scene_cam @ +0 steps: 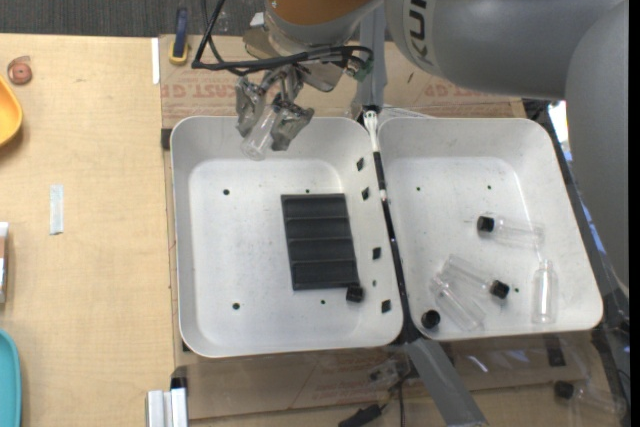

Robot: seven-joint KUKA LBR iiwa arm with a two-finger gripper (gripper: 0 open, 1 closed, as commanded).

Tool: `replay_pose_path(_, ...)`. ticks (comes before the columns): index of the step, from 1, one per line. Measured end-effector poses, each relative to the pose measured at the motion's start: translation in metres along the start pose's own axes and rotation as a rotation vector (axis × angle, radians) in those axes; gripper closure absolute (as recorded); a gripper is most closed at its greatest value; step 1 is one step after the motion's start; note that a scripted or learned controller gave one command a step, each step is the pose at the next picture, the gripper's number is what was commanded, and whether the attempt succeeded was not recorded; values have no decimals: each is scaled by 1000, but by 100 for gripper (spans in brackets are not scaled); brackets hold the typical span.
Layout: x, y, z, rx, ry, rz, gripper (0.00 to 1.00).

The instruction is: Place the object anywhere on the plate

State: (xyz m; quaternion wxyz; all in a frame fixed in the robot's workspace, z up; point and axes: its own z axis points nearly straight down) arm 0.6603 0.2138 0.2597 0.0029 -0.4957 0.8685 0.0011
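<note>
Jaws gripped a clear plastic vial point(258, 135) above the left white bin's point(200, 315) 12 o'clock rim. Transfer appeared incomplete: the black ribbed rectangular plate point(319, 240), lying toward 6 o'clock of the vial, remained unloaded; lowering and release remained.

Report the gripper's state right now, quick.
Gripper: shut on a clear vial, held above the back edge of the left bin, short of the black plate.
</note>
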Motion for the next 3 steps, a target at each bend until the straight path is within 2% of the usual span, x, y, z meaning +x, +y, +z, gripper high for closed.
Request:
replay_pose_path(1, -4, 3, 27, -2, 3, -127, 100)
replay_pose_path(2, 42, 55, -5, 0, 3, -165, 100)
replay_pose_path(3, -5, 3, 7, 0, 1, 69, 100)
